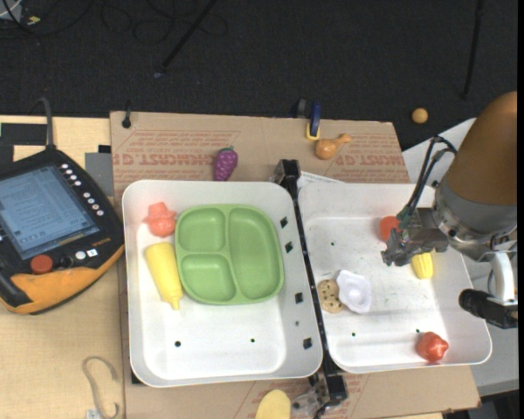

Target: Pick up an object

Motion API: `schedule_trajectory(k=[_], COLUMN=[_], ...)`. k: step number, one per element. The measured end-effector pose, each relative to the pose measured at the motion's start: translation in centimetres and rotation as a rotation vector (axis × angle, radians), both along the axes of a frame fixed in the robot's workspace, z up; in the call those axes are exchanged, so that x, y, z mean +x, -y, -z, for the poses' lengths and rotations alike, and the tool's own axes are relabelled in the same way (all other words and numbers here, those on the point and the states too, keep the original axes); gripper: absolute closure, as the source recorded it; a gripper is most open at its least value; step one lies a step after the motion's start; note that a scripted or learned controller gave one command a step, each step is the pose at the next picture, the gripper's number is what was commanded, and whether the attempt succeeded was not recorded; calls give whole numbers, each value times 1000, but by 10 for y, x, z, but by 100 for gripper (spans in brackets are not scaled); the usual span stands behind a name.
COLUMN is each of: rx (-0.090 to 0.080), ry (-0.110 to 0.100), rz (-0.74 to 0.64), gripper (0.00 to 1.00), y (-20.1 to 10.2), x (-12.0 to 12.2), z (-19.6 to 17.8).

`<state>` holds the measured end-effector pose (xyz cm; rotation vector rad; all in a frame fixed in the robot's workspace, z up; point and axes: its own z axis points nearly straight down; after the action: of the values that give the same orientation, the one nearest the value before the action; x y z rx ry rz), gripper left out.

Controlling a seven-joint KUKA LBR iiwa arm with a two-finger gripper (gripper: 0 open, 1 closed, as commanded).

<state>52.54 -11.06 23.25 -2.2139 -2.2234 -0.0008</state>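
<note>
Cardboard-topped bench [244, 142] w/ two bins – dark floor behind – end effector [402, 250] state unclear.

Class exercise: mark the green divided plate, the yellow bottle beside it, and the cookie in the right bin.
green divided plate [229, 256], camera view, central ridge.
yellow bottle [164, 271], camera view, mid-body.
cookie [329, 295], camera view, its top face.

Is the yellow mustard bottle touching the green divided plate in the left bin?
Touching. In the camera view the yellow bottle lies right against the green plate's left rim, with no white bin floor between them.
</note>
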Motion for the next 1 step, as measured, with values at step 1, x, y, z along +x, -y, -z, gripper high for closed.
schedule_trajectory(k=[1], rx=[-1], ry=[0], rz=[2], gripper=[100], y=[-42], x=[17], z=[8])
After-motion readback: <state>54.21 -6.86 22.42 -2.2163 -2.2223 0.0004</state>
